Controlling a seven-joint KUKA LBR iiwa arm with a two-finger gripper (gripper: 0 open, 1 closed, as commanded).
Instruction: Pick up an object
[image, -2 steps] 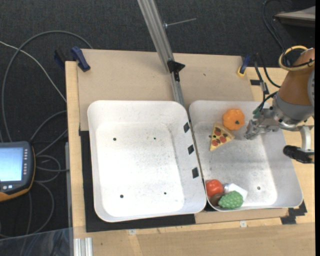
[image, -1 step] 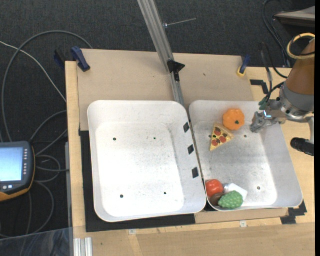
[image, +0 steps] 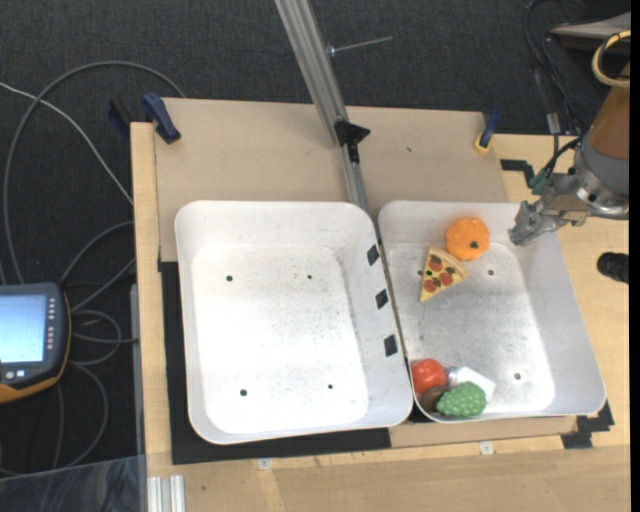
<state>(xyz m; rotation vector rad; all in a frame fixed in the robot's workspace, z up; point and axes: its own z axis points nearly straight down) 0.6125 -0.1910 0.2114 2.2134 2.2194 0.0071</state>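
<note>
The right bin (image: 545, 330) holds an orange pumpkin-like toy (image: 467, 238) near its far edge. A pizza-slice toy (image: 439, 274) lies just in front of it, touching it. At the bin's near left corner sit a red tomato toy (image: 428, 375), a green bumpy toy (image: 462, 401) and a small white piece (image: 474, 380), packed together. My gripper (image: 527, 226) hangs over the bin's far right corner, to the right of the orange toy and apart from it. Nothing shows between its fingers.
The left bin (image: 200, 240) lies beside the right one, with black clips (image: 381, 297) along the shared rim. A metal pole (image: 318, 75) slants up from behind the bins. Blue clamps (image: 160, 117) and a yellow one (image: 487, 132) grip the board's far edge.
</note>
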